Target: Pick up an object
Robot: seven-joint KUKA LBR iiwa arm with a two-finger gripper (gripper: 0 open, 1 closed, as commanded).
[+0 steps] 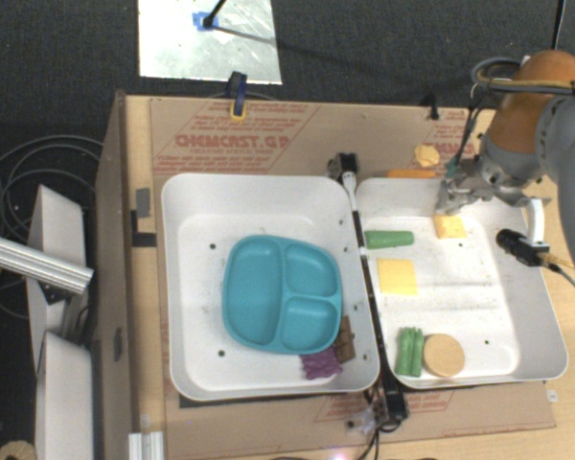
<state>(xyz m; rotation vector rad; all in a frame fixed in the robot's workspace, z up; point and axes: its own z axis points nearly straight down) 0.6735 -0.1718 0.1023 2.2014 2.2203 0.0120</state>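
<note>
cardboard sheet [232,142] under the bins — far left: red print, roughly "CHEMCAST GP", letters uncertain | far right by the arm — more red print, too small to read | near edge — red marks, illegible

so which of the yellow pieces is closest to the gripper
The small yellow block in the right bin, directly below the gripper. The larger yellow square lies farther away, mid-bin.

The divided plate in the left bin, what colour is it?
Teal blue, the divided plate, in the camera view.

dark speckled floor [48,46], shiny metal sheet [209,25] top middle, cardboard-topped counter [230,132], black cables [29,175] left side
</note>
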